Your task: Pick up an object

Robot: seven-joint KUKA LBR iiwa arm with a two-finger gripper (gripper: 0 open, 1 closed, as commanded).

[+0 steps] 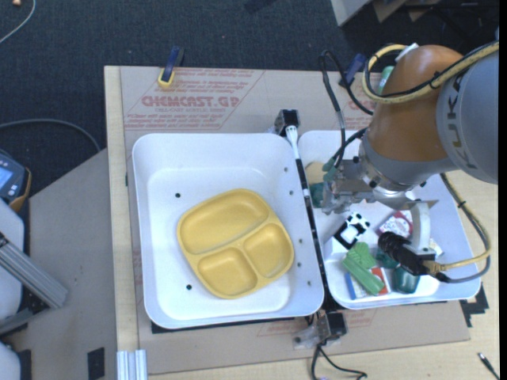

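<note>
Now tool [337,198] low in right bin [463,236], near its left wall; grip state not possible to tell. Green toy [366,269] toward front edge from tool, long axis slanted. Yellow tray [235,242] apart, in left bin [150,172].

One fixed camera looks down at a slant on both bins [150,236], arm [444,109] entering from right.
</note>
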